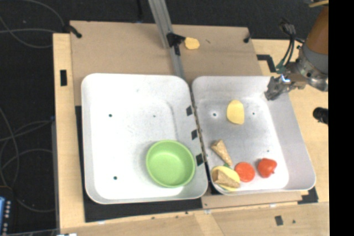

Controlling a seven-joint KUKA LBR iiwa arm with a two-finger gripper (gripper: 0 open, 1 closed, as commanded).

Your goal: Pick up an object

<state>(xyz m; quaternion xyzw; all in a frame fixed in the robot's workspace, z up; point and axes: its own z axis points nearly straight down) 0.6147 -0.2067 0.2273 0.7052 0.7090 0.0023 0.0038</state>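
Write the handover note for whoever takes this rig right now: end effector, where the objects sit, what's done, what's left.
End effector: above the right bin's upper right edge, holding nothing visible.
Right bin: yellow object mid-bin; tan wedge; two red objects and a yellow-tan piece near the front.
Left bin: green bowl.
Small yellow piece on the board behind the bins.
Done: nothing picked. Left: grasp and lift one object.

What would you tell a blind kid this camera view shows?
The robot's hand hangs over the right bin's top edge. That bin has a yellow lump, two red balls and some tan bits; the left bin has a green bowl.
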